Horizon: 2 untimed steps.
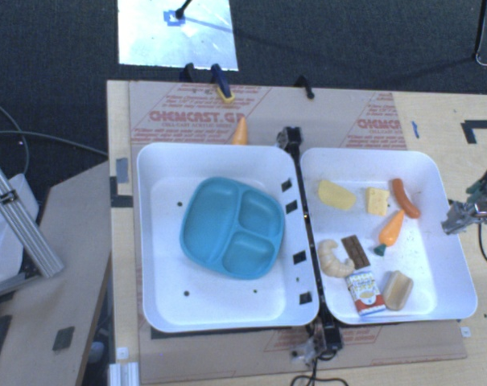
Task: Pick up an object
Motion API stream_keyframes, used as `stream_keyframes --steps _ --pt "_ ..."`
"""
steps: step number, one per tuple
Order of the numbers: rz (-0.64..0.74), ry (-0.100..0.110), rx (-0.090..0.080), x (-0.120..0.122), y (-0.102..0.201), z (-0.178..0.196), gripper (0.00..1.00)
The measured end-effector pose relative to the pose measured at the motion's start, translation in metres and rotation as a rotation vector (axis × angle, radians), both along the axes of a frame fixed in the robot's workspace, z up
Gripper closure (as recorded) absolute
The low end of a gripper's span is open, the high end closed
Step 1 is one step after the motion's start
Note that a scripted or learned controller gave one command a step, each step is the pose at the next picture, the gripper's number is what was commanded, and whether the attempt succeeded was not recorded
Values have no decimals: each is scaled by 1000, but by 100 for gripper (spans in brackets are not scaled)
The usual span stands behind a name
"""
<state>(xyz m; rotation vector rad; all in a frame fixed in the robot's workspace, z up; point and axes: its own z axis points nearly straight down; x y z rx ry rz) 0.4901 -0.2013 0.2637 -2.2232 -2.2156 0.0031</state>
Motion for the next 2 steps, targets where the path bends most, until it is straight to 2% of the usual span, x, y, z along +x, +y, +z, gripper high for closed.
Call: stream_keyframes --steps 2 --pt "12 -11 -3 6 1 22 100"
